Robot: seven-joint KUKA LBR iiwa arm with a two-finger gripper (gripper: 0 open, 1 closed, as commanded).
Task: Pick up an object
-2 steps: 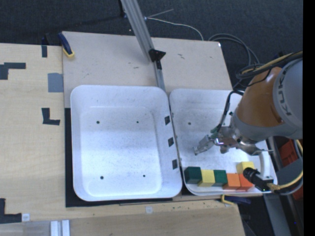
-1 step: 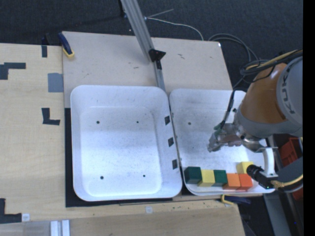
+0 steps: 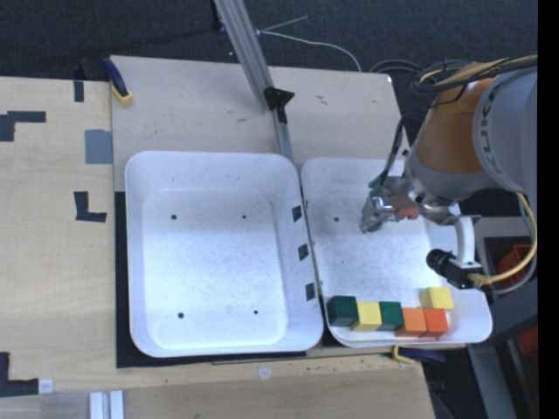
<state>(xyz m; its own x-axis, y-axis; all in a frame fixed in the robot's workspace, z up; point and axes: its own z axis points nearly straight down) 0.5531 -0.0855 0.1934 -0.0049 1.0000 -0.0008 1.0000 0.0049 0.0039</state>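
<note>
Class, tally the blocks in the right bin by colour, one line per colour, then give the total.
Green block: 1
Yellow blocks: 2
Orange blocks: 2
Total: 5, all along the near edge of the right bin.

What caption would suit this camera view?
Robot arm's gripper hovers over the right bin, coloured blocks lined along its near edge.

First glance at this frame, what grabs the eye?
The grey arm with its orange band coming in from the right, its gripper over the middle of the right bin. Then the row of coloured blocks along that bin's near edge: green, yellow, orange, with another yellow one at the right end. The left bin lies beside it.
</note>
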